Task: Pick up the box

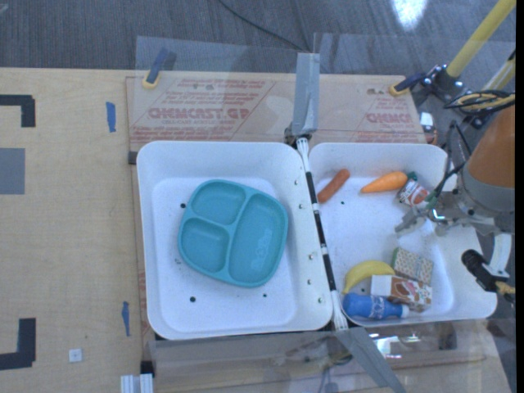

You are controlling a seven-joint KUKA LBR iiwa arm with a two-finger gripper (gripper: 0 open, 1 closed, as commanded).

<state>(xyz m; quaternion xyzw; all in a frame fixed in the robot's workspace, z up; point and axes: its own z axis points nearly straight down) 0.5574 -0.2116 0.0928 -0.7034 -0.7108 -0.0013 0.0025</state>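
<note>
the box (399, 290) lies in the right bin (372, 215), near its front right corner, flat and a little askew, white at its left end and brown-printed at the right. it is hemmed in: a blue bottle (375, 308) touches its front edge, a banana (367, 272) curls against its left end, and a small patterned packet (412, 264) sits just behind it, touching or nearly so. further back, well apart, lie a carrot (385, 182) and a sausage (332, 185); a small red-and-white thing (413, 193) rests beside the gripper.

the gripper (426, 217) hangs over the bin's right side, behind the box and not over it. whether it is released or clenched i cannot tell; nothing visibly sits in it.

judging from this, the step in hand is the approach. to do it well, the arm should come forward until centred over the box, turn the wrist to close across the short width, and descend straight, since the bottle and banana leave little room. the packet is the likely mistaken pick. the left bin (155, 244) holds a teal plate (233, 232), irrelevant here.
</note>
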